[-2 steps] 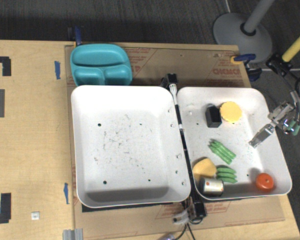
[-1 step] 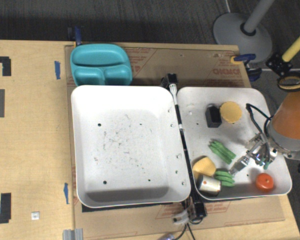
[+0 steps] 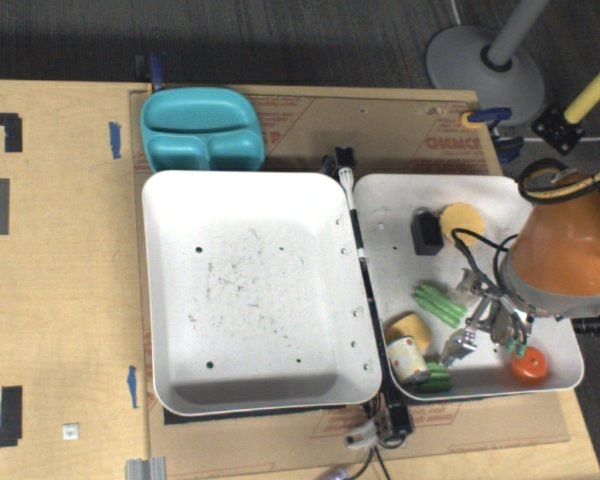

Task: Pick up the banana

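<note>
Bench: a light wooden top (image 3: 60,268) marked with black and blue tape, with a cardboard sheet (image 3: 380,118) laid under the bins. All places below are given from the right bin.

Right bin (image 3: 380,203): white and shallow, with several small things lying in it.

Left bin (image 3: 250,288): white, set just beside the right bin's left wall and touching it along a black clip strip.

Teal divided tray (image 3: 202,128): placed well to the upper left of the right bin, against the far edge of the left bin.

Grey stand base (image 3: 475,58): seen on the dark floor beyond the right bin's far edge.

Banana (image 3: 463,216): a yellow rounded piece, taken for the banana, lies inside the right bin near its far wall, crossed by a black cable.

Black block (image 3: 426,232): lies inside the bin, just left of the banana.

Green sticks (image 3: 440,303): laid near the bin's middle.

Tan piece (image 3: 410,326) and white can (image 3: 405,358): found by the bin's near left corner.

Orange-red ball (image 3: 528,364): rests by the bin's near right corner.

Arm (image 3: 570,248): its orange band is seen over the bin's right side.

Gripper (image 3: 472,336): hangs low over the bin's near half, well apart from the banana; whether it is apart or together cannot be told.
</note>
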### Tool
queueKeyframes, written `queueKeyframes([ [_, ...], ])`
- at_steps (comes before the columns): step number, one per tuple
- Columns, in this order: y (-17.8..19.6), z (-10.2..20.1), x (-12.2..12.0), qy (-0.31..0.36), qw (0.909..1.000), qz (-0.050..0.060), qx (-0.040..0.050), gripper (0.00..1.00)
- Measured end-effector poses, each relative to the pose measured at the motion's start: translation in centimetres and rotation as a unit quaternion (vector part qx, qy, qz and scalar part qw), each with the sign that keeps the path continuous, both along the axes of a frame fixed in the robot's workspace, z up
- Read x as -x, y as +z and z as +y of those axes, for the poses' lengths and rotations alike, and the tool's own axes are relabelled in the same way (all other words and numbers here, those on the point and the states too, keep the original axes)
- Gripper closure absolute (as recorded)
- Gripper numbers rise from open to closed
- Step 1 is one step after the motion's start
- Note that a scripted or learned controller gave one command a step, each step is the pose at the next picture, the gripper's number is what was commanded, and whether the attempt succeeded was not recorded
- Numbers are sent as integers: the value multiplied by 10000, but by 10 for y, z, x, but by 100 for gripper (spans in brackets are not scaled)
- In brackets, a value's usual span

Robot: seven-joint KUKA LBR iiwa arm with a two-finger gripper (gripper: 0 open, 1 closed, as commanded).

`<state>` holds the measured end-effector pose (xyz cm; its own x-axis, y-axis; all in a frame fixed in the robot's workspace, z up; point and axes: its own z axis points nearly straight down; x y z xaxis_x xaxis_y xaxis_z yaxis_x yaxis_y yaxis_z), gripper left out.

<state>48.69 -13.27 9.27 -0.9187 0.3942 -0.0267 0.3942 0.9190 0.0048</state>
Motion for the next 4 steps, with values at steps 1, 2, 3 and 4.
queueKeyframes([
  [1, 2, 26, -7, 2183, 9758, -121, 104, 0],
  [2, -7, 37, -60, 4094, 9123, 99, 33, 0],
  [3, 3, -92, -149, 3454, 9384, 150, 9, 0],
  [4, -6, 0, -56, 2921, 9563, 115, 8, 0],
])
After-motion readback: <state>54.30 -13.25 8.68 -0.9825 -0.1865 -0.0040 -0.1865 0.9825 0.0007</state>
